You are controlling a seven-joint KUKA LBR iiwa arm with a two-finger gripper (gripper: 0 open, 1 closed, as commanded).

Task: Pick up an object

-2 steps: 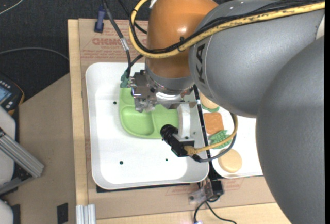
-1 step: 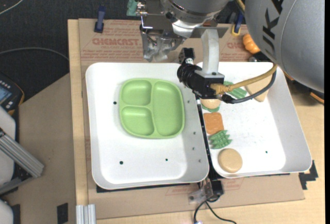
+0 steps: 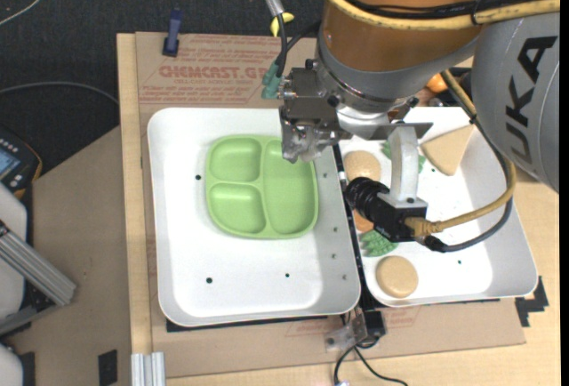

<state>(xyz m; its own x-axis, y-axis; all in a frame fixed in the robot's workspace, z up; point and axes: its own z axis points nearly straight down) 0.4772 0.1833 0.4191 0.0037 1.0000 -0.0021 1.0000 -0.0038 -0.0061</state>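
The arm (image 3: 418, 11) reached in from the right and hung low over the two white bins, its gripper (image 3: 300, 142) poised above the upper right corner of a green divided plate (image 3: 262, 186) that lay flat in the left bin (image 3: 178, 197). From where I stood I could not tell whether the jaws were open or closed; the wrist hid most of them, and nothing showed between them. The plate looked the likeliest target, being the nearest thing beneath the tool, though the right bin (image 3: 498, 251) held several other candidates: a tan wedge (image 3: 447, 148) near its far edge, a round tan disc (image 3: 396, 276) near the front, a small brown piece (image 3: 362, 166) just beside the divider, and something green (image 3: 378, 244) half hidden under the black cable fitting. I judged this to be the approach step, with the grasp not yet made. The next move would call for a straight descent so that one jaw landed inside the plate's raised rim and the other outside it, then a firm close; a thin, shallow rim like that could slip free on the lift.
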